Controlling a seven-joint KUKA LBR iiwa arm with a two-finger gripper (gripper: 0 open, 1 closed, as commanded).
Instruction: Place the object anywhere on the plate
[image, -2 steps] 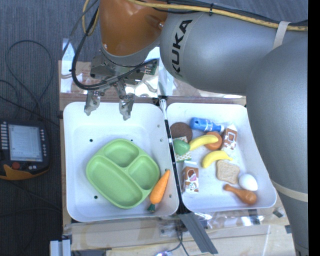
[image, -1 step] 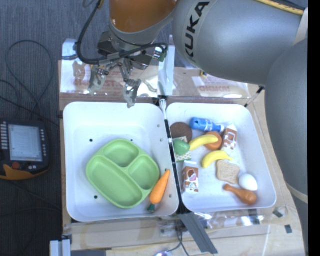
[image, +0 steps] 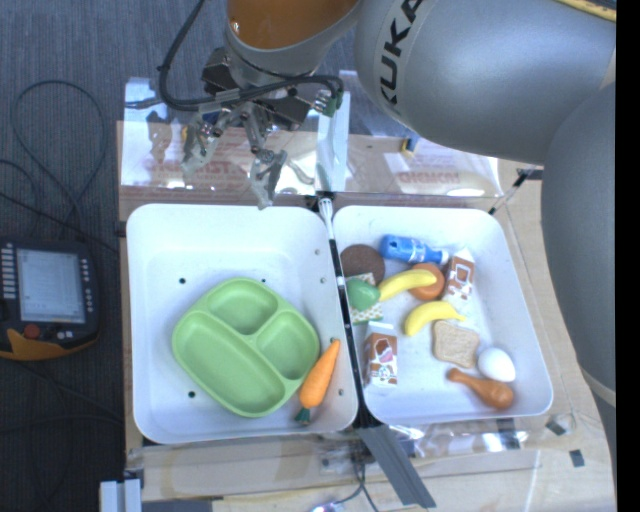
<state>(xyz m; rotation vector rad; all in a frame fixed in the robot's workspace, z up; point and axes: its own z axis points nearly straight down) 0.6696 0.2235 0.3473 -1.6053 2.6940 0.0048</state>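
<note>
Hovering above the far rim of the left bin (image: 150, 300), the gripper (image: 262, 165) hangs with its fingers spread apart and nothing between them. A carrot (image: 319, 376) lies in that bin, leaning against the near right edge of the green plate (image: 245, 345) rather than on it. Toy foods crowd the right bin (image: 520, 300): bananas, bread, an egg, a drumstick, a blue bottle.

bananas (image: 432, 316), blue bottle (image: 413, 248), egg (image: 496, 364), pendant (image: 47, 298)

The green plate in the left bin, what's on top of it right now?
The green plate shows three bare compartments. A carrot lies beside its right rim, on the left bin floor, possibly touching the rim. What lies beneath the plate is covered.
</note>
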